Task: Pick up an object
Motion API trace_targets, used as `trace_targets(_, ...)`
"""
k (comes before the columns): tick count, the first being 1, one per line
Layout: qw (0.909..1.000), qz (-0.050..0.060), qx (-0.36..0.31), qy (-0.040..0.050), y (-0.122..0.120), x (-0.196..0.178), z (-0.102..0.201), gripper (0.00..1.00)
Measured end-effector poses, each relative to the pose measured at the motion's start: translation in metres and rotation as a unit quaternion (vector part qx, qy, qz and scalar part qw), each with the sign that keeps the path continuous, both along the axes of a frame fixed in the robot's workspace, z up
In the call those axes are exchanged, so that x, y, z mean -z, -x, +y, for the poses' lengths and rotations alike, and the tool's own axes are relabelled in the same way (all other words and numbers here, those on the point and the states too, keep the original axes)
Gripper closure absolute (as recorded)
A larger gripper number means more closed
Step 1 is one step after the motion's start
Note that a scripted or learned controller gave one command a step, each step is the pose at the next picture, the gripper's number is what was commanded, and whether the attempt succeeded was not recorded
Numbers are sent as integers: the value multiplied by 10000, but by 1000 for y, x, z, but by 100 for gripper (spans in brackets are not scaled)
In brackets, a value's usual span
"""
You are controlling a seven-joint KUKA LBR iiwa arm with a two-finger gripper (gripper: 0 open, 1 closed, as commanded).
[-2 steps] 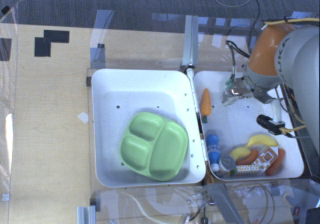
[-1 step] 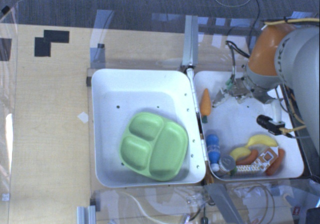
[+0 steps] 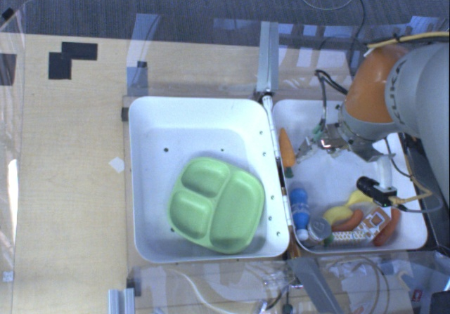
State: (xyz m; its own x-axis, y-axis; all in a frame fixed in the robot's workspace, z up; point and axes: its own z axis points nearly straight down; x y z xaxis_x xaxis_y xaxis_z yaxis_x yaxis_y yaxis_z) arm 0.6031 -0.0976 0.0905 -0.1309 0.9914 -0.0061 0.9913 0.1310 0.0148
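My gripper (image 3: 314, 144) hangs over the upper middle of the right bin (image 3: 309, 112), under the arm's orange band. An orange carrot (image 3: 285, 149) lies along that bin's left wall, just left of the gripper. Lower down lie a blue bottle (image 3: 299, 204), a small round can (image 3: 318, 230), a yellow banana-like piece (image 3: 342, 212), an orange-red sausage (image 3: 349, 221), a printed box (image 3: 367, 228) and a red sausage (image 3: 388, 228). I see nothing held in the gripper.
The left bin (image 3: 151, 137) holds a green divided plate (image 3: 216, 204) in its lower right part. A metal rail (image 3: 266, 60) runs between the bins at the back. Cables trail over the bench's far right.
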Motion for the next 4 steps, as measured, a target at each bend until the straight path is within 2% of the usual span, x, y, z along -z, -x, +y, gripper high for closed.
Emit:
trace_targets(1,9999,-32,-99,27,17,-1,3,0)
trace_targets(2,9994,33,343,-13,-68,3,-27,0)
trace_targets(3,9981,22,-616,13,21,1,-110,0)
trace_targets(4,9999,46,125,-14,11,-9,-91,0)
